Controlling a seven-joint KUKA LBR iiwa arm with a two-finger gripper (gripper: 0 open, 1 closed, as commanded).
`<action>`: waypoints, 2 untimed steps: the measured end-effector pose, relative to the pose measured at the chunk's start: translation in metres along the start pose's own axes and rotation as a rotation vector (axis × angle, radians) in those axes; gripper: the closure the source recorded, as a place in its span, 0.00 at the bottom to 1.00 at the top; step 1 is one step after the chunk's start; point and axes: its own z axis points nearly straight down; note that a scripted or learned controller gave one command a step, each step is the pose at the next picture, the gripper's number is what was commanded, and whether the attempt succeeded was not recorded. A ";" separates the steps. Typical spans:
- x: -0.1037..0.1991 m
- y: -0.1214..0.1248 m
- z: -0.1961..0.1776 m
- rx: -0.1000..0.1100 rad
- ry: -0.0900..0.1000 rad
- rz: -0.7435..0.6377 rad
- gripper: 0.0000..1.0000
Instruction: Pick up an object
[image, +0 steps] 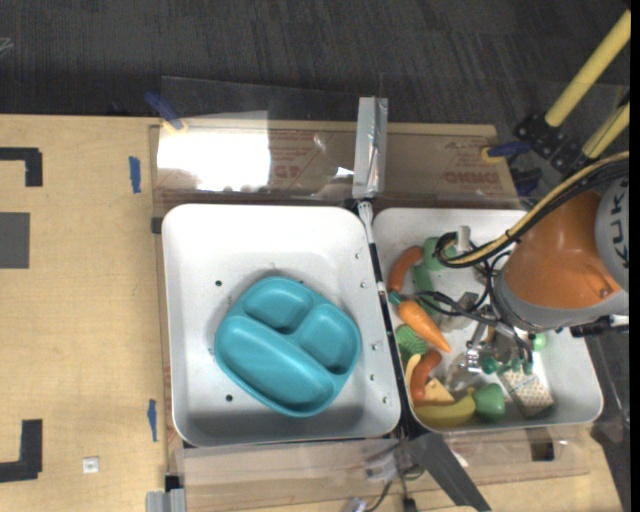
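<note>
My gripper (487, 352) hangs low in the right bin (585, 395) amid toys; its opening and any hold: cannot tell. Carrot (420, 321) lies just left, long axis diagonal.

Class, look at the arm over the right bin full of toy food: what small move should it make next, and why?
Probably a short descent. The pincer hangs low among the toys in the right bin, near the banana and carrot, with nothing visibly between its fingers.
</note>
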 end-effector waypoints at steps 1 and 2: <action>0.029 0.006 -0.001 -0.002 -0.001 -0.268 0.00; 0.011 0.008 0.000 -0.003 0.008 -0.427 0.00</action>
